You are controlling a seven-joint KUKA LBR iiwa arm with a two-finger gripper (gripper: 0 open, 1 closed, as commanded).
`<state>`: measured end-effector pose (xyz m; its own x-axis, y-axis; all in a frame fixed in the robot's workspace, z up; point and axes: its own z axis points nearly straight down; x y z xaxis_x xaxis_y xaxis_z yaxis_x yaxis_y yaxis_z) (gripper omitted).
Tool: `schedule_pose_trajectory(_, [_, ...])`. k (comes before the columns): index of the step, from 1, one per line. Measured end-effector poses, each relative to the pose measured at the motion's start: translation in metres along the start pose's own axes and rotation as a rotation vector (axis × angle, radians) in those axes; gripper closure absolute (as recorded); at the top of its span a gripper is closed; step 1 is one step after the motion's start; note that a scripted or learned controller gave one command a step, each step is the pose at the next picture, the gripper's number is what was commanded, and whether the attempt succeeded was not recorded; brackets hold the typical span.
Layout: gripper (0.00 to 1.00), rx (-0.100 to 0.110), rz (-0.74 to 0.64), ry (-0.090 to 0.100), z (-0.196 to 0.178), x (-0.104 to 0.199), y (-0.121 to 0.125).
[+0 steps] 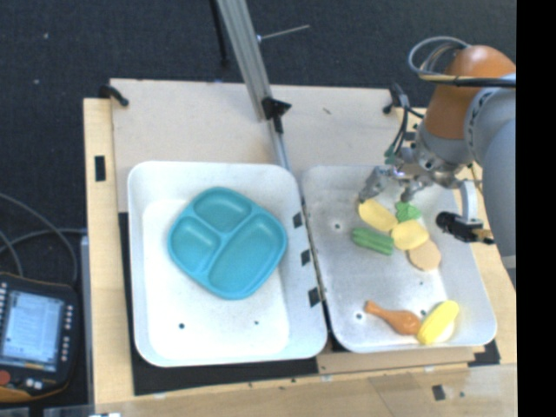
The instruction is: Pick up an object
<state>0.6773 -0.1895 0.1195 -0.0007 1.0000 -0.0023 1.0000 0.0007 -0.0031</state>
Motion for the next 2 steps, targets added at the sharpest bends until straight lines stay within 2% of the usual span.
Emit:
schedule_pose_trajectory(1, [0.0, -0.004, -0.001, -0.001, 0.018, -0.001, 0.0])
schedule_pose_trajectory(2, [1.0, -0.008, -0.003, -0.004, 0.005, -0.002, 0.002])
